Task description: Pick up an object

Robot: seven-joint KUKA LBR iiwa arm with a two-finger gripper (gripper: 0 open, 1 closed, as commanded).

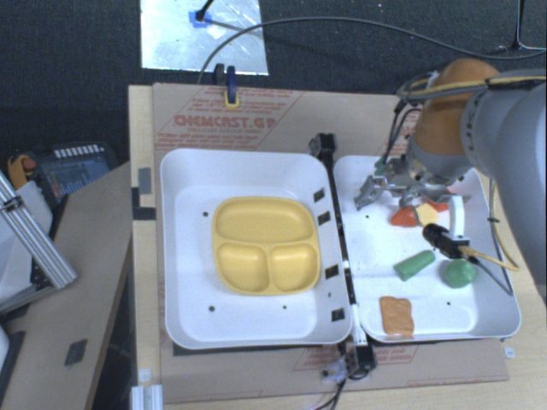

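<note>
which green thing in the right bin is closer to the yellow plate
The long green stick; the round green lump lies further right.

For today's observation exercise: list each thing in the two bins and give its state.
Yellow divided plate: right way up, empty, in left bin.
Green cylinder: lying on its side in right bin.
Green round piece: resting beside the cylinder.
Orange slab: lying flat.
Red piece: loose, near the gripper, not gripped.

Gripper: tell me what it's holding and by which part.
Nothing visibly held. The gripper hangs over the right bin's bare floor, apart from the red piece beside it.
</note>
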